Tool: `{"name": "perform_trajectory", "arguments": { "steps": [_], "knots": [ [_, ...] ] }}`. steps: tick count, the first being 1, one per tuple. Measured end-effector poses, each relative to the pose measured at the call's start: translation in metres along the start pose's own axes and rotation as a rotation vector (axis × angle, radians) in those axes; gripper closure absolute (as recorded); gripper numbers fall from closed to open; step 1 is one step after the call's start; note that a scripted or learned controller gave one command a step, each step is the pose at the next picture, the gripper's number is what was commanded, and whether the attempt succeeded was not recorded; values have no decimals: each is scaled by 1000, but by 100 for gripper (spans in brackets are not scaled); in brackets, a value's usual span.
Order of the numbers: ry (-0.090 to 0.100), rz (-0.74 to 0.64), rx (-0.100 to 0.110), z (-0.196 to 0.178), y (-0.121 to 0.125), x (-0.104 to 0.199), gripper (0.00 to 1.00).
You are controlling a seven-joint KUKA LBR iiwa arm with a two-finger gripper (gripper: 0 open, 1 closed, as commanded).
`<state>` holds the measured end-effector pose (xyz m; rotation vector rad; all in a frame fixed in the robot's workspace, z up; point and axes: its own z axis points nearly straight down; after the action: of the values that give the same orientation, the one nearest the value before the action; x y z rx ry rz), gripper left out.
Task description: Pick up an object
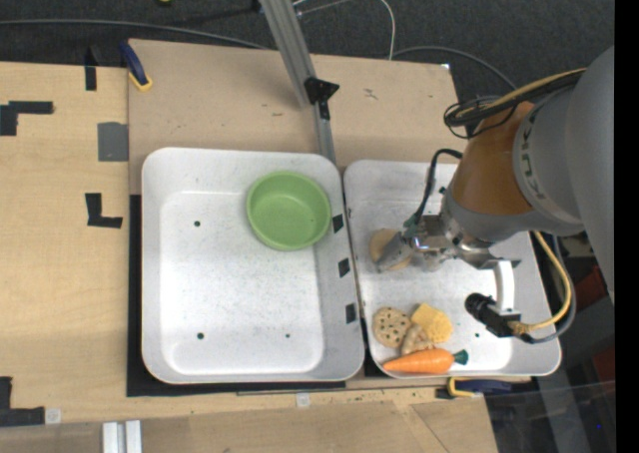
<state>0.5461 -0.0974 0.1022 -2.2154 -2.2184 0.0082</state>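
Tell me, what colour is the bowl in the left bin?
The bowl is light green, seen plainly in the camera view.

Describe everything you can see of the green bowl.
The green bowl is round, plain light green, and looks like smooth plastic. It stands upright, mouth up, with nothing visible inside. It sits in the left bin, in its far right corner, close to the wall shared with the right bin. Whether it touches that wall is unclear. The gripper is apart from it, over the right bin.
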Motion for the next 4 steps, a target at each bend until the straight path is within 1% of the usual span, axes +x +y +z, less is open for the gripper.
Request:
{"name": "perform_trajectory", "arguments": {
  "steps": [1,2,3,4],
  "knots": [
    [-2,0,-7,13,0,0,0],
    [0,-1,-6,3,0,1,100],
    [-1,-1,-12,-53,10,4,100],
    [-2,-1,-14,-116,14,6,100]
  ]
}}
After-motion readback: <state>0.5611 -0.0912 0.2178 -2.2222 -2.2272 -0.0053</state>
